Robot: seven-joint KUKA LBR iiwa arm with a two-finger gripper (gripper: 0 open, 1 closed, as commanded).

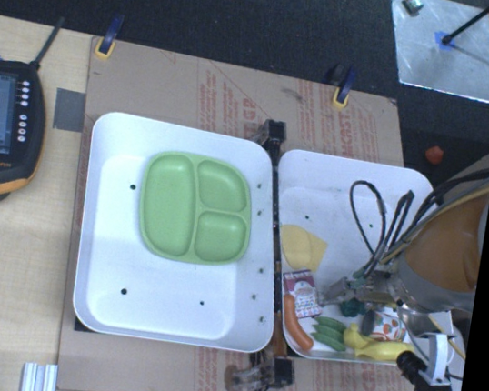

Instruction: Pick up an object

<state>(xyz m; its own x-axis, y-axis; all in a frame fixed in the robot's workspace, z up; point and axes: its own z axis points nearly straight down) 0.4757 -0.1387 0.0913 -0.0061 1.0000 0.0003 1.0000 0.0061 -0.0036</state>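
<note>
Camera view: left bin (108, 242) holds green plate (195, 207); right bin (321, 179) toy food; gripper (353, 295) state unclear.

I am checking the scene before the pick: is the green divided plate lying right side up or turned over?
Right side up. The green plate lies flat in the left bin, its three hollow compartments facing upward.

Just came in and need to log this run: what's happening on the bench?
The robot arm reaches in from the right, its gripper low in the right bin, over a heap of toy food: a sausage, a banana, a yellow wedge. Nothing is visibly held. The left bin holds a green divided plate.
</note>
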